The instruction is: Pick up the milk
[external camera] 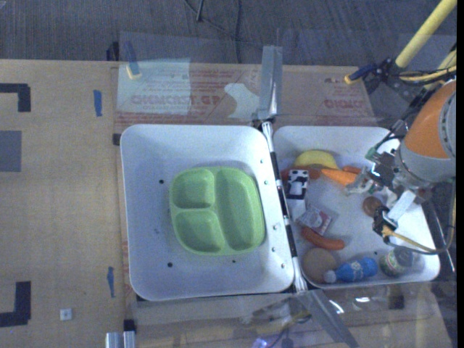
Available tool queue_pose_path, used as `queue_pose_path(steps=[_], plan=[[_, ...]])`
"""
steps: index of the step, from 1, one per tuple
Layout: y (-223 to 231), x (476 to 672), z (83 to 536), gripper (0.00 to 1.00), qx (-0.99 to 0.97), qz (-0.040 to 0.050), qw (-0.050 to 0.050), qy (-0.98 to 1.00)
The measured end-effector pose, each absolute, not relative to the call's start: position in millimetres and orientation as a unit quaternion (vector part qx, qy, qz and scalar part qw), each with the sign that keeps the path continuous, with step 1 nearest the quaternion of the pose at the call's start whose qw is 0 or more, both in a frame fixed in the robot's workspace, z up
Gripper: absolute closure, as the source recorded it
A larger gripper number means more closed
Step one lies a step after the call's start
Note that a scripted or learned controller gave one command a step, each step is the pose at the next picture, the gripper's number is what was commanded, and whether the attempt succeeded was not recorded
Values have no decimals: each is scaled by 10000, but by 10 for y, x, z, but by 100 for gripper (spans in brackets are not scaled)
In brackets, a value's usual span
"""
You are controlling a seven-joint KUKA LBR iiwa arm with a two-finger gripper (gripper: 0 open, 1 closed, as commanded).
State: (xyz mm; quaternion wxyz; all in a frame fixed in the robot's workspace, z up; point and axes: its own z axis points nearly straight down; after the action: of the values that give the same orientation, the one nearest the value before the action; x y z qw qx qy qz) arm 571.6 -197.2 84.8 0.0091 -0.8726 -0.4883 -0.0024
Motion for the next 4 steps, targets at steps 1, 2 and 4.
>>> queue_pose_path(steps=[1, 2, 4], plan=[[-1990, 5649, 860, 0, -8927, -53, 79, -4506], [-2055, 5604, 913, 100, -8937, 12, 63, -4486], [-1514, 4820, 2203, 100, -8429, 38, 42, -5381]])
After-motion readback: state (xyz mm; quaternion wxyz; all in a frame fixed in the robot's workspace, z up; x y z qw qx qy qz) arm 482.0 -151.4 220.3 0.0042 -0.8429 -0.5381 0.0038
